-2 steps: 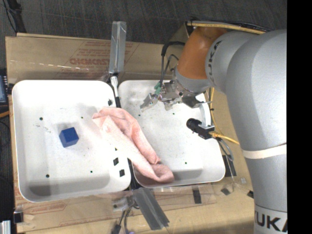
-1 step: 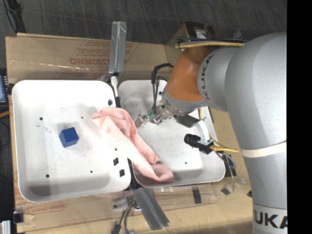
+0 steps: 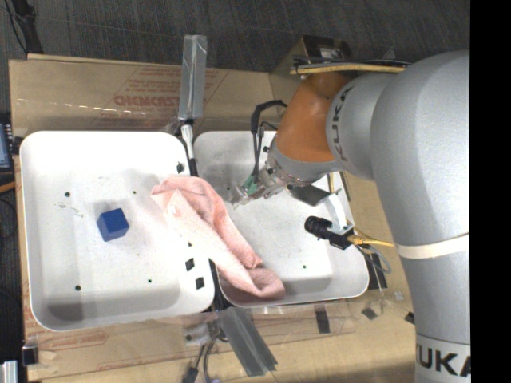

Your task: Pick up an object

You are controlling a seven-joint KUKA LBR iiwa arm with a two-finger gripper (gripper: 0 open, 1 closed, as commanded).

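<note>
A pink cloth (image 3: 215, 230) lies draped over the wall between the two bins, one end in the left bin and the other bunched at the right bin's front edge. A blue cube (image 3: 112, 223) sits in the left bin (image 3: 48, 294). My gripper (image 3: 242, 193) is low in the right bin (image 3: 319, 282), just right of the cloth's upper part and close to it. A small green bit (image 3: 251, 186) shows at the gripper's tip; I cannot tell whether it belongs to the gripper or is an object.
The arm's orange band (image 3: 307, 130) and grey body (image 3: 415, 158) cover the right bin's far right side. A black fitting with a cable (image 3: 323, 230) hangs over the right bin. A metal post (image 3: 190, 86) stands behind the bins, on brown cardboard (image 3: 96, 94).
</note>
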